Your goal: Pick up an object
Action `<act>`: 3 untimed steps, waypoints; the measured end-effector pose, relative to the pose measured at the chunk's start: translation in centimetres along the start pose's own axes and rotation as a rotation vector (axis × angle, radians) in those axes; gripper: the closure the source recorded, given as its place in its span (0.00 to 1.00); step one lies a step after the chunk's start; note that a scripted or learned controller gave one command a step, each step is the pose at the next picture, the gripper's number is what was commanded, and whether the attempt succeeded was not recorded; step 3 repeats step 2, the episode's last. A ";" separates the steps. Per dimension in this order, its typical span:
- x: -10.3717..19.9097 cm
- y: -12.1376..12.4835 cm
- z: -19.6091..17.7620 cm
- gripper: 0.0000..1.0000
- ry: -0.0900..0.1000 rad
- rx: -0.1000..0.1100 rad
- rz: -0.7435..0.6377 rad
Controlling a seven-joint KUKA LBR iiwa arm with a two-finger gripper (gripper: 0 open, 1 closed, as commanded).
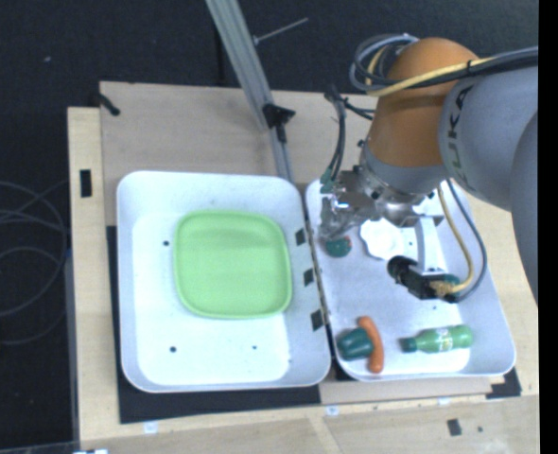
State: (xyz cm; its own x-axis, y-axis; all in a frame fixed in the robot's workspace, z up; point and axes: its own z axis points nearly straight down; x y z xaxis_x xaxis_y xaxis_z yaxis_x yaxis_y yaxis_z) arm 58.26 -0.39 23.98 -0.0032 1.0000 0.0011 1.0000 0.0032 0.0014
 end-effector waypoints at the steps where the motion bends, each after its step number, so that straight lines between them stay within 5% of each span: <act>1: 4.2 -3.5 0.9 1.00 -0.001 0.001 0.001; 2: 8.3 -7.2 -0.7 1.00 0.001 -0.001 0.000; 3: 8.3 -7.2 -0.7 1.00 0.001 -0.001 0.000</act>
